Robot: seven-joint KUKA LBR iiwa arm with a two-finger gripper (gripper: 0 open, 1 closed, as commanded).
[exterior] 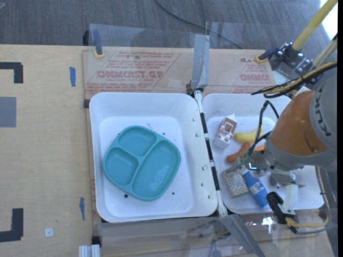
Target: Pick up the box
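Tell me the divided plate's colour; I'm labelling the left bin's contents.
Teal, a plain light blue-green, seen clearly in the camera view: the divided plate lies in the left bin.

Left bin point(102, 108): teal divided plate point(142, 162), tilted, centre-left of frame. Right bin point(313, 197): banana point(245, 136), orange carrot point(237, 154), blue bottle point(255, 189), speckled packet point(235, 183). Blue tape marks point(72, 76) on tabletop point(43, 143).

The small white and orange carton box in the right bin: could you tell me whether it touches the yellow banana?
Apart. The camera view shows a strip of white bin floor between the small white and orange carton box and the yellow banana.
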